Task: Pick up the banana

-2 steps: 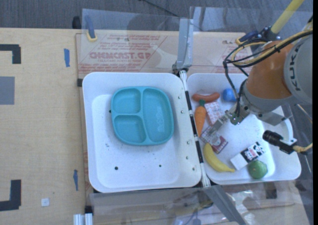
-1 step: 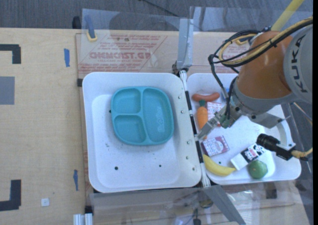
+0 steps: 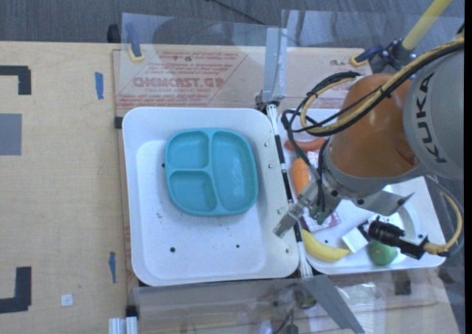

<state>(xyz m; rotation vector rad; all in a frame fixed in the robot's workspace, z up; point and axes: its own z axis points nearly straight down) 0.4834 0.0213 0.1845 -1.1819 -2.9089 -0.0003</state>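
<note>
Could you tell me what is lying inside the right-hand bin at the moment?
In the right bin a yellow banana lies at the near edge, a green fruit beside it and an orange item further back. The arm covers the remainder.

The left bin (image 3: pixel 147 200) holds a blue divided plate (image 3: pixel 212 172). In the right bin (image 3: pixel 413 211), the arm (image 3: pixel 372 133) hangs over a banana (image 3: pixel 323 248), with the gripper (image 3: pixel 301 211) just above it, an orange fruit (image 3: pixel 299 174) beyond it and a green fruit (image 3: pixel 382 254) to the banana's right.
</note>
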